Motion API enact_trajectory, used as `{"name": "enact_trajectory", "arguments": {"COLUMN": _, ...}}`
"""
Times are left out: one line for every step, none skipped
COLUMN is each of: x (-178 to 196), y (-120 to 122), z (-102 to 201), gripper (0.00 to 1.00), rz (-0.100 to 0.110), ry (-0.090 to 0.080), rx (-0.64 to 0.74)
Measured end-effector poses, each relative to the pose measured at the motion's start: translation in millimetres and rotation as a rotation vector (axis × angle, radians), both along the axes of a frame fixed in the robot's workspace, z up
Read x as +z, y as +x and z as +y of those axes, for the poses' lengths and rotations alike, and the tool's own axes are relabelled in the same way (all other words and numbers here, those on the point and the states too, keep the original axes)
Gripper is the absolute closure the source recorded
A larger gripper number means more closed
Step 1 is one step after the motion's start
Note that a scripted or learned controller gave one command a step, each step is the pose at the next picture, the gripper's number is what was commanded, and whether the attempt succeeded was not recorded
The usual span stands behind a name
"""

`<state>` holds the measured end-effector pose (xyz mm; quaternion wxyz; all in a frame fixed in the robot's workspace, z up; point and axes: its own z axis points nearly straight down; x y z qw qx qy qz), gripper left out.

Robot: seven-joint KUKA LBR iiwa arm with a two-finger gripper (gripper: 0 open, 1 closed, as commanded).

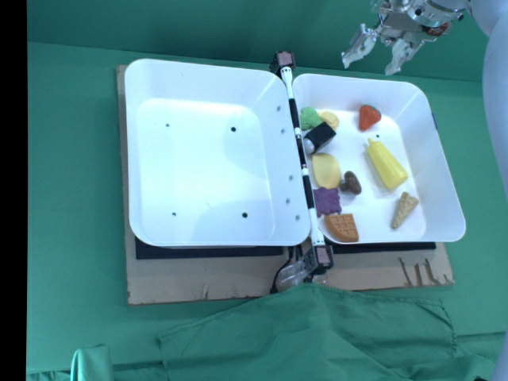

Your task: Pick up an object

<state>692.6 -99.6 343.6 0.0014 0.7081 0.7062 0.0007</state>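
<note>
My gripper (375, 53) hangs high above the far edge of the right bin (444, 189), open, with nothing between its fingers. Below it the right bin holds small toy foods: a red strawberry (368, 117), a yellow bottle (386, 163), a green piece (309, 117), a black-and-white piece (319, 138), a pale yellow slice (325, 170), a brown mushroom (352, 182), a purple piece (326, 202), an orange waffle (342, 227) and a cone (404, 209).
The left bin (143, 94) lies beside it, parted by a white divider bar (298, 145). Both bins rest on cardboard (198, 280) on a green bench. Crumpled green cloth (317, 336) covers the near edge.
</note>
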Motion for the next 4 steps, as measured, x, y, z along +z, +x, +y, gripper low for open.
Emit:
{"name": "enact_trajectory", "arguments": {"x": 0, "y": 0, "z": 0, "gripper": 0.0, "rz": 0.0, "ry": 0.0, "rx": 0.0}}
{"name": "enact_trajectory", "arguments": {"x": -40, "y": 1, "z": 4, "gripper": 0.0, "rz": 0.003, "ry": -0.001, "rx": 0.0}}
{"name": "enact_trajectory", "arguments": {"x": -79, "y": -2, "z": 2, "gripper": 0.0, "rz": 0.002, "ry": -0.002, "rx": -0.001}}
{"name": "enact_trajectory", "arguments": {"x": -124, "y": 7, "z": 3, "gripper": 0.0, "rz": 0.004, "ry": -0.001, "rx": 0.001}}
